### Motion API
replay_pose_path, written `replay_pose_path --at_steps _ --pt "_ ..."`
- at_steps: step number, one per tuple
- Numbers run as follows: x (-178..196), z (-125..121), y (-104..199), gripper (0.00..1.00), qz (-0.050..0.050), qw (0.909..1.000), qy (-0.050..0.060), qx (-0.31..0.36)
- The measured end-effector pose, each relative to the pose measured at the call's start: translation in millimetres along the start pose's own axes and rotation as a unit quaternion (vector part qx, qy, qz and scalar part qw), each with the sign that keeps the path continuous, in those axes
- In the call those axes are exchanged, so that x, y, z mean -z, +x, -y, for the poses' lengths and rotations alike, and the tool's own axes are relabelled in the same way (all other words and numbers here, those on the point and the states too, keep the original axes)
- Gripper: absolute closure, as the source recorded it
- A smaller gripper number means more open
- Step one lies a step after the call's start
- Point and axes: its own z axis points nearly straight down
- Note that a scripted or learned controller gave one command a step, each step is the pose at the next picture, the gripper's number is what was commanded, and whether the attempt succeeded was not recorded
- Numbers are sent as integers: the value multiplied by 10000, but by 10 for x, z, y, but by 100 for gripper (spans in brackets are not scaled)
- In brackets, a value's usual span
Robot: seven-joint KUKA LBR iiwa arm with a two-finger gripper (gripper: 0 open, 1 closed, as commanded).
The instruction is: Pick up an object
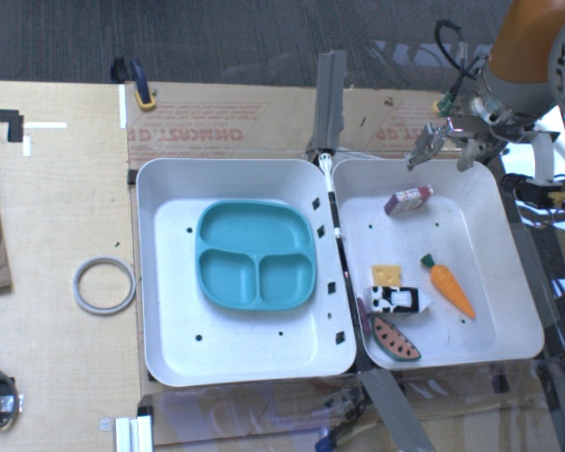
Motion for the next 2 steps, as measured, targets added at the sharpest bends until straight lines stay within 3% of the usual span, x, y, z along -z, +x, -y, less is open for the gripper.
replay_pose_path --at_steps 1,2 --pt "-1062 559 -201 0 -3 9988 8 -482" --pt "-1441 978 -638 0 -4 9994 6 -350"
